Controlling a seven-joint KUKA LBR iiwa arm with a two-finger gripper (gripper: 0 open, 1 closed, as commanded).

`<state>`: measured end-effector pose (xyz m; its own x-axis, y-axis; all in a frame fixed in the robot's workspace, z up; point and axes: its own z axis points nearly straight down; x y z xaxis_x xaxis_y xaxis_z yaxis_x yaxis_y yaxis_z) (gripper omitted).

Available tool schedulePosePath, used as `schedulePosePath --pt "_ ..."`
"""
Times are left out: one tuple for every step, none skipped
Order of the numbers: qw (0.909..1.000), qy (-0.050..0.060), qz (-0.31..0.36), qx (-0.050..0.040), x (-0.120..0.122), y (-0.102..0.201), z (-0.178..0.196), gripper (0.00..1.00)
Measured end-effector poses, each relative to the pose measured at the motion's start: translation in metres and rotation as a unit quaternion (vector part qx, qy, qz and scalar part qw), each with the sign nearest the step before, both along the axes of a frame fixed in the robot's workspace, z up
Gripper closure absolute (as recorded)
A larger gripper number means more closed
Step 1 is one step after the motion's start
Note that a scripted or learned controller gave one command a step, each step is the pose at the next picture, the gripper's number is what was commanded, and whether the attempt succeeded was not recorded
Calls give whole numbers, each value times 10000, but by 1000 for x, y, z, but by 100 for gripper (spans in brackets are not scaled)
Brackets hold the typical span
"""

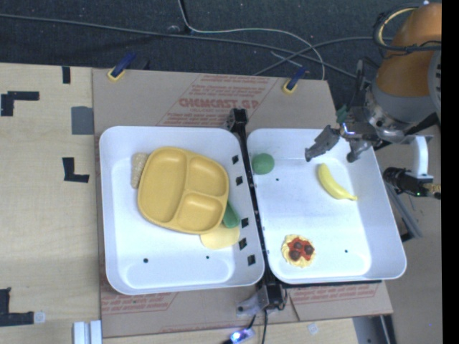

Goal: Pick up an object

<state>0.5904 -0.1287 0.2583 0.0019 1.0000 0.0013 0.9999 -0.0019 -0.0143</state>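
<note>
My gripper (336,149) hangs over the upper right part of the right bin (380,264), open, with nothing between its two dark fingers (319,147). A yellow banana (334,183) lies just below it on the bin floor. A green ball (263,163) rests by the bin's upper left wall. A small round pastry with red topping (299,250) sits near the front of the same bin.
The left bin (115,256) holds a yellow divided plate (183,189), with a tan piece (138,169) at its left edge and a green and a pale yellow item (222,235) tucked under its lower right. Clips (240,120) join the bins. Cables run across the back.
</note>
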Motion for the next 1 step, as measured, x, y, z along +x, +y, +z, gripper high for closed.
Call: schedulePosePath --pt "10000 -63 18 -9 2 0 7 0"
